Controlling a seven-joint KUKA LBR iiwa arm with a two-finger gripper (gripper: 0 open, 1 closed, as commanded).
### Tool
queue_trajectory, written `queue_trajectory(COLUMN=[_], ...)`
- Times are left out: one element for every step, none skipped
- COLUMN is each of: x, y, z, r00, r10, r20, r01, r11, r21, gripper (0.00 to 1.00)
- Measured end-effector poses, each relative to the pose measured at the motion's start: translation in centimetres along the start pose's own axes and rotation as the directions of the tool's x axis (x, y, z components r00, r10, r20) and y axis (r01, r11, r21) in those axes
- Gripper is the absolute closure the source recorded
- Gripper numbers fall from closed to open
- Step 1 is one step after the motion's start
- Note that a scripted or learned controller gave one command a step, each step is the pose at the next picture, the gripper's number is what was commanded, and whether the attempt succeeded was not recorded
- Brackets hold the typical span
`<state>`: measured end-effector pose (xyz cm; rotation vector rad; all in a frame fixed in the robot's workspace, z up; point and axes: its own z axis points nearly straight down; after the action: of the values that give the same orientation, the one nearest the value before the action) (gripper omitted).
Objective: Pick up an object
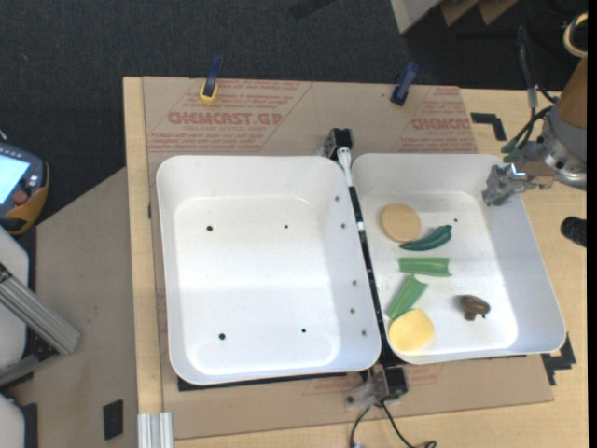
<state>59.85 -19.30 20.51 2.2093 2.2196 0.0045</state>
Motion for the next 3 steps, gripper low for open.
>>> queue_trajectory(x=[-3.3, -3.1, 4.4], y=[-5.7, -11.9, -11.8], z=[-2.5, -3.4, -9.0], r00=[1.0, 1.0, 1.0], r10=[0.009, 0.008, 0.0], r20=[-0.004, -0.007, -0.004], r01=[-0.009, -0.008, 0.0], r11=[1.0, 1.0, 1.0], r21=[0.011, 0.013, 0.004], gripper=[1.0, 1.0, 1.0])
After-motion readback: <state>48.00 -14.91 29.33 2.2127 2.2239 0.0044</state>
